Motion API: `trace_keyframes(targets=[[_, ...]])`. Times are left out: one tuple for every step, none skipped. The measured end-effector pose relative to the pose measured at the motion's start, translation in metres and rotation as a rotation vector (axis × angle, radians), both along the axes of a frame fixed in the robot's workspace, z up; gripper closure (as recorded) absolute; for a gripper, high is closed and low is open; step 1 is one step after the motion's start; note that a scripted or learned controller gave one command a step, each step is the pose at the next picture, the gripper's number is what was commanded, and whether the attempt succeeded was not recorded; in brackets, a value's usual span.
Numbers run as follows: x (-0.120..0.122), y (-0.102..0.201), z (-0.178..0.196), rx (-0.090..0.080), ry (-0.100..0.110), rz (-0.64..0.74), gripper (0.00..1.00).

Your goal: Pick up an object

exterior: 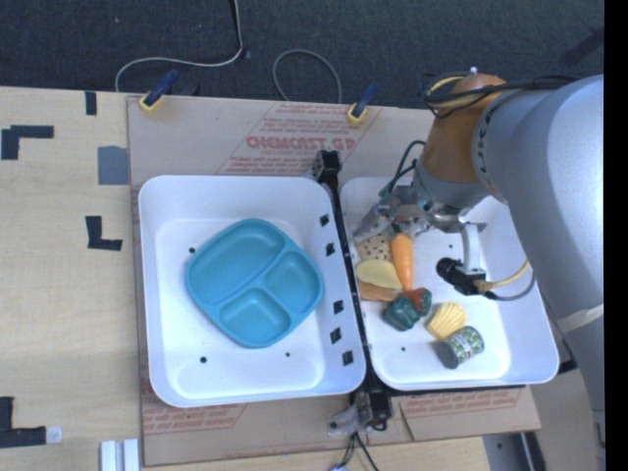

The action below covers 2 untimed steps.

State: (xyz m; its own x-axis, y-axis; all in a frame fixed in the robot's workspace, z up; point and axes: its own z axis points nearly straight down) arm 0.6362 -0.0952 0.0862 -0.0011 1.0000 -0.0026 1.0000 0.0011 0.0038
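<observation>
Down in the right bin (520, 361) the gripper (397, 219) sits low over the upper end of the toy carrot (402, 259), at the bin's far left part, close to the divider where the two bins meet. From where I stand the wrist and its cables cover the fingertips, so I cannot tell how wide it is set or whether it has hold of anything. The grey arm (549, 175) with its orange band (453, 145) reaches over the bin's far right side.

The carrot lies orange and upright on the bin floor, pointing away from the gripper toward the near edge. Just left of the carrot is a pale yellow wedge like a piece of cheese (378, 275), with a tan strip beneath it. At the carrot's lower tip sits a dark teal lump (400, 313) touching a small reddish piece (422, 299). Right of that lump is a yellow ridged shell-shaped toy (446, 318), and just beyond it a small grey and green can (459, 344) lying on its side. A black fitting (461, 275) on the arm hangs right of the carrot.

Left of the carrot, past the divider, the left bin (162, 263) holds a blue sectioned plate (255, 281).
</observation>
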Motion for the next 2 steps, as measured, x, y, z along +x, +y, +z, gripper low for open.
trace_keyframes(targets=[[0.018, -0.010, 0.000, 0.003, 0.002, 0.001, 0.00], [0.014, 0.001, 0.000, 0.001, 0.001, 0.001, 0.00]])
